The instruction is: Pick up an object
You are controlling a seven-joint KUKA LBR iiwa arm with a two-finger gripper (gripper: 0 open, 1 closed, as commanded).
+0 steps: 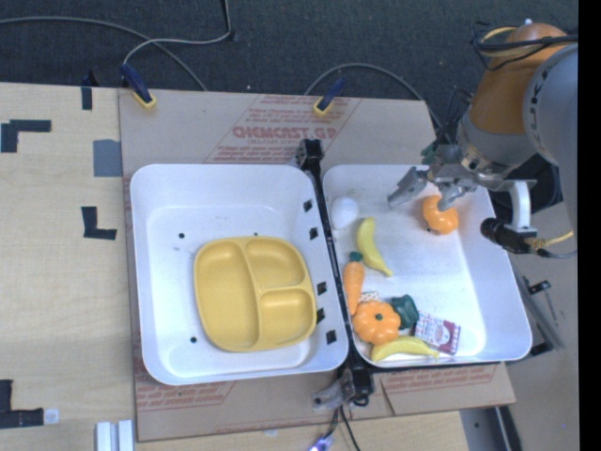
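Gripper [427, 189] is hovering, fingers spread, just above the orange [439, 216]: looks light, rigid, smooth; pinching across its middle seems safest.

You have dark carpet [282, 17] behind the wood bench [56, 252]; cardboard [272, 130] clamped on, black tape marks.

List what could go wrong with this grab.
The hand sits above the small round orange fruit, which lies close to the far wall of the right white bin. Being round, the fruit might roll from a closing grip, and the wall could block a finger.
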